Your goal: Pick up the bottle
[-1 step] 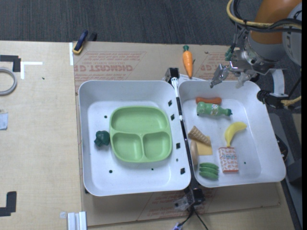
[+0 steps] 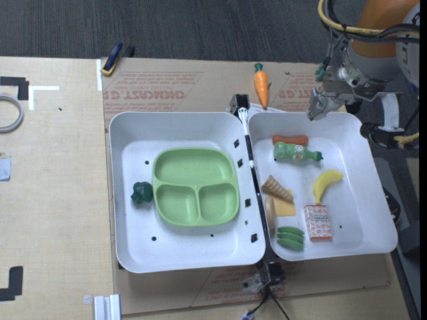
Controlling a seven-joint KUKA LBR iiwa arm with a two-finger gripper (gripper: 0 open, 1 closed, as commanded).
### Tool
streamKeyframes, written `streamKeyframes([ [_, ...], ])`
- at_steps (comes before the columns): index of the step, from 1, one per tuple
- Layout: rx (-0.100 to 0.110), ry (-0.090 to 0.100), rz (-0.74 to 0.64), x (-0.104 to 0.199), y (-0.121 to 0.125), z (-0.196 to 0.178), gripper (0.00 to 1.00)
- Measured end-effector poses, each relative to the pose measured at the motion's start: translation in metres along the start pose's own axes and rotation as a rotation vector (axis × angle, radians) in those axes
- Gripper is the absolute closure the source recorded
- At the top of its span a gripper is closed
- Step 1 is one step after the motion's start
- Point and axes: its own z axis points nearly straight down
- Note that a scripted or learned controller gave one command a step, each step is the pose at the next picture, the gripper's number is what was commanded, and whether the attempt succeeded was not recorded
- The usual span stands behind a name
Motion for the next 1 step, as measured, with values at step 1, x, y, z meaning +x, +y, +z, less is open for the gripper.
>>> streamKeyframes([
  [1, 0.003, 0.001, 0.179, 0.0419, -0.0558, 0.0379, 1.00],
])
